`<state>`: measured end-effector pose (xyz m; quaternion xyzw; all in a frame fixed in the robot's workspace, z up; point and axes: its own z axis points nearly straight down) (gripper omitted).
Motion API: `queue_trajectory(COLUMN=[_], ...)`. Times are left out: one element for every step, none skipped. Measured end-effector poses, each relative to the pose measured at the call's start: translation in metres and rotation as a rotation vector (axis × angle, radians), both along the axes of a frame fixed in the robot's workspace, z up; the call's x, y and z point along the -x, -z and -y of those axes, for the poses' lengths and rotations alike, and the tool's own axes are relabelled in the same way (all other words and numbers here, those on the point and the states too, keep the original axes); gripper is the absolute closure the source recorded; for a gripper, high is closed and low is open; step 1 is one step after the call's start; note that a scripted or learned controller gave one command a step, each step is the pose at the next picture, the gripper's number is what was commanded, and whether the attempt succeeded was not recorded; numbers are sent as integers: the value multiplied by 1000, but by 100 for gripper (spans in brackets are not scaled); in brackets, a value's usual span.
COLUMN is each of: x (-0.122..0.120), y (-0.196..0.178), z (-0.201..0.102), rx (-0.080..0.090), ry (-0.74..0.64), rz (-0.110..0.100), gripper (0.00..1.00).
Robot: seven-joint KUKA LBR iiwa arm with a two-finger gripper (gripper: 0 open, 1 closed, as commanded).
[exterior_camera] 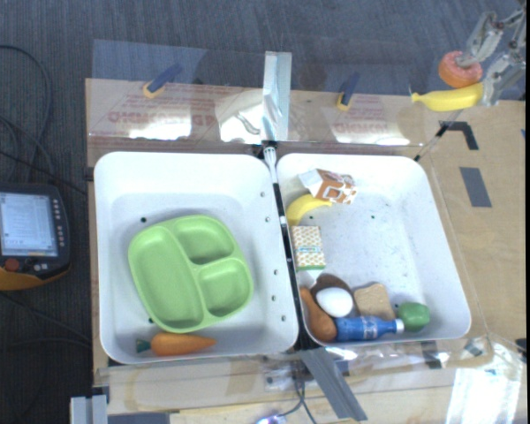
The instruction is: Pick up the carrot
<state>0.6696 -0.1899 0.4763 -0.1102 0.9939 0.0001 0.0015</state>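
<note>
Near the front edge of the left bin (pixel 115 193), the carrot (pixel 178 344) lies just below the green plate (pixel 189 273); up at the far right corner, the gripper (pixel 497 38) hangs, its grip impossible to tell

Bright, even overhead light; glare on the clear plastic sheets (pixel 159 117) behind the bins, focus slightly soft.

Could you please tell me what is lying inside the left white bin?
The left shallow white bin holds a green three-compartment plastic plate and an orange carrot along its near wall. Whatever lies beneath the plate is covered.
</note>
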Motion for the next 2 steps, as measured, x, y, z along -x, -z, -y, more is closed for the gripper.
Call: queue_trajectory(x=[0, 1], y=[-8, 165], z=[33, 30], rx=[3, -4], ry=[-149, -377], rz=[3, -8], gripper=[100, 100])
